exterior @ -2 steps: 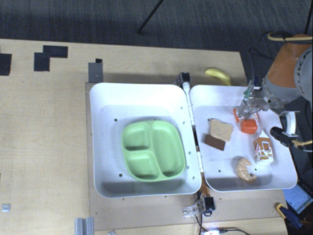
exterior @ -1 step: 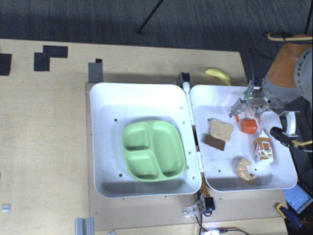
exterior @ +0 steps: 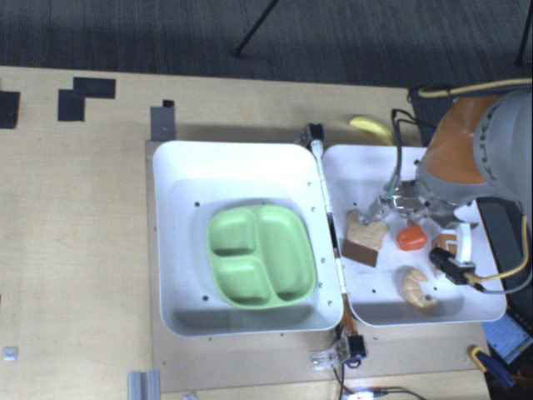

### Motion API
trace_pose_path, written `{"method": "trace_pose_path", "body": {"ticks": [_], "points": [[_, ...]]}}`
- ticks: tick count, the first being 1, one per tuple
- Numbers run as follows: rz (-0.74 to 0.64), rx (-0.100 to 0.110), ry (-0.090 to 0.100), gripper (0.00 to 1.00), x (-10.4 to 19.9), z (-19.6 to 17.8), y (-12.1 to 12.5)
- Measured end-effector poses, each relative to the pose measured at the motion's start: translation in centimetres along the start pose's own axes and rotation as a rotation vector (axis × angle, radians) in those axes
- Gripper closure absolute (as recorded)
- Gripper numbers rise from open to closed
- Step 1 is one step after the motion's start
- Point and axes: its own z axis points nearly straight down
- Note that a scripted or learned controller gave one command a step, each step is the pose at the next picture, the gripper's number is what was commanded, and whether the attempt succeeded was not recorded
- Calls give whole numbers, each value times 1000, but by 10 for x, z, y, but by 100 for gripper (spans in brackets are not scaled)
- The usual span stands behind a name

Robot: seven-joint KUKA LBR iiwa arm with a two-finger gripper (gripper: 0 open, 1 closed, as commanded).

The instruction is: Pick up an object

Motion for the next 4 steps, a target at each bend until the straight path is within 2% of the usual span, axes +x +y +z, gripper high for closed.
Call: {"method": "trace_pose_path", "body": {"ticks": [1, 2, 3, 4], "points": [[-1, -5, 1, 100, 1, -12, 2], [-1, -4, 1, 0, 1, -11, 2], [3, -2, 0, 0, 22, 0, -44], [2, -7, 1, 100, 23, -12, -42]]}}
